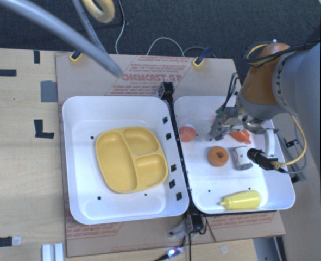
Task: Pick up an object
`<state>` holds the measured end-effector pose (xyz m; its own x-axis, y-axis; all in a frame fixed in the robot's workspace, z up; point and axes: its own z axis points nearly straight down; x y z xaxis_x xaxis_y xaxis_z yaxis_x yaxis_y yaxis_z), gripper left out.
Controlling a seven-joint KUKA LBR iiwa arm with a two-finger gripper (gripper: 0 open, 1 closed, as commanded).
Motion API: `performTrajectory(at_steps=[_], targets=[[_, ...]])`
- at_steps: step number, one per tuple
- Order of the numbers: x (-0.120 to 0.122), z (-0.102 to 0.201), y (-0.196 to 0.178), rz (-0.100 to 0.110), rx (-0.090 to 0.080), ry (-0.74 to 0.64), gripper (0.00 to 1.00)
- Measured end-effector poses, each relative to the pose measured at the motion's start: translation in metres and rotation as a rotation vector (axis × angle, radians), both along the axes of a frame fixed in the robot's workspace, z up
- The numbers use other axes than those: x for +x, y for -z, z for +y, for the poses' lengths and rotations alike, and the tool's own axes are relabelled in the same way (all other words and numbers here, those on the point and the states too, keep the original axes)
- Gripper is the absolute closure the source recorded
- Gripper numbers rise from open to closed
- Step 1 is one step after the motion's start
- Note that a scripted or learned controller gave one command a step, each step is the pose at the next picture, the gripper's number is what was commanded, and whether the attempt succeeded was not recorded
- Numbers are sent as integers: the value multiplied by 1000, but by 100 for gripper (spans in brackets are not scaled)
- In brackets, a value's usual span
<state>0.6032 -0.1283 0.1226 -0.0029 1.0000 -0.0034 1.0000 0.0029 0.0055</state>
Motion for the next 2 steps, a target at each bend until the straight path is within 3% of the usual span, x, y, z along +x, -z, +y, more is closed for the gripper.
performTrajectory(at_steps=[2], targets=[[11,-6,-108,-1,2,1,100]])
